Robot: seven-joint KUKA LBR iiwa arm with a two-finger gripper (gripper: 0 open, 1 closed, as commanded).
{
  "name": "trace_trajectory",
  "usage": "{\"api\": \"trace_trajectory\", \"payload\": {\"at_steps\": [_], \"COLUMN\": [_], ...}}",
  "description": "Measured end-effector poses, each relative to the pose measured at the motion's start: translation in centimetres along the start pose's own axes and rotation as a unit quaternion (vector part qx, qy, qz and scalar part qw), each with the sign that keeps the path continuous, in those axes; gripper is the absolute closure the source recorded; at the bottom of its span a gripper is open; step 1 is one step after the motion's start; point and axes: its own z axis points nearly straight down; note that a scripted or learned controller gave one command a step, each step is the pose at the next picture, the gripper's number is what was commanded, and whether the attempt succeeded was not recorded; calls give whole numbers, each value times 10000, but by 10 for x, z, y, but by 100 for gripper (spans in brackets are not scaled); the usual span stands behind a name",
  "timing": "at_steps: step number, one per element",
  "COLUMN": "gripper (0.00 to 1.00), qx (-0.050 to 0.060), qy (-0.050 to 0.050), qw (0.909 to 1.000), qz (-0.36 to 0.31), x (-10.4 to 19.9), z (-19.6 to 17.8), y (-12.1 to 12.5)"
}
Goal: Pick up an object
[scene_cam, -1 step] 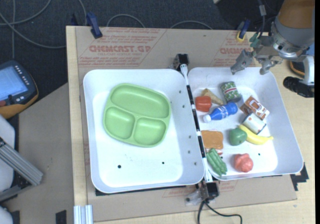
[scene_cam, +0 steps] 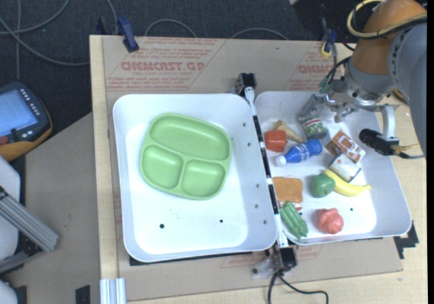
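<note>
- Green can [scene_cam: 312, 126]: far end of the right bin [scene_cam: 386, 214], standing slightly tilted, directly under the gripper [scene_cam: 324, 104].
- Fingers spread open, one either side above the can, nothing held; a short descent should straddle it.

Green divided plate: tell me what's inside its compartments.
All three compartments of the green divided plate look bare. It rests in the left white bin; the bin floor beneath it is covered.
</note>
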Motion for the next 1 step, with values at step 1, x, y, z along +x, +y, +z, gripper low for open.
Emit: {"api": "trace_trajectory", "payload": {"at_steps": [1], "gripper": [0], "qx": [-12], "qy": [3], "qw": [10000], "qz": [-11], "x": [37], "z": [16], "y": [-3]}}
